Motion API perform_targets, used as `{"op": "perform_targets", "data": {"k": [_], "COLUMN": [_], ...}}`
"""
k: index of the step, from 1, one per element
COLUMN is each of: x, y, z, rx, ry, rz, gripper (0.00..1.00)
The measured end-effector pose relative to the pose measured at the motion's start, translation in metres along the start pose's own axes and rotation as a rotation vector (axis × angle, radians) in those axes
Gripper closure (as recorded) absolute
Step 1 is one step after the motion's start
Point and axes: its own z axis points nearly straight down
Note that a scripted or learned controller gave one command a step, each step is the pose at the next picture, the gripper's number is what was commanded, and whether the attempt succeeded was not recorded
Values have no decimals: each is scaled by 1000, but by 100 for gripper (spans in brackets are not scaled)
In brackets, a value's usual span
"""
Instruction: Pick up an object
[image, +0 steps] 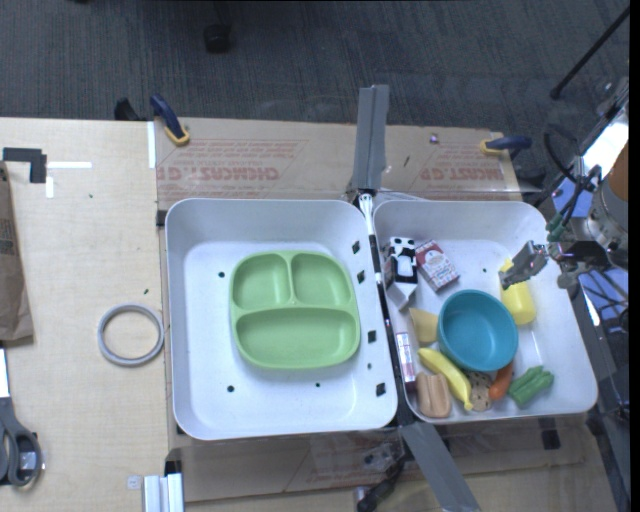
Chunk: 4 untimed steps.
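Camera view — right bin (560, 395): blue bowl (479, 331), banana (447, 375), yellow pepper (518, 300), red box (436, 266), green vegetable (531, 384). Left bin (190, 330): green divided plate (295, 309). Gripper (524, 265) at right bin's far right side, state not discernible — yellow pepper just below it, nearest candidate, long axis roughly up-down in frame.
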Motion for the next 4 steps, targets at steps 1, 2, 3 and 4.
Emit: {"op": "perform_targets", "data": {"k": [1,2,3,4], "x": [-16,53,53,46], "y": [24,97,73,57], "z": [143,101,158,161], "rx": [-1,-5,-18,-36], "ry": [2,0,-6,-13], "rz": [374,194,159,-70], "gripper": [0,0,0,0]}}
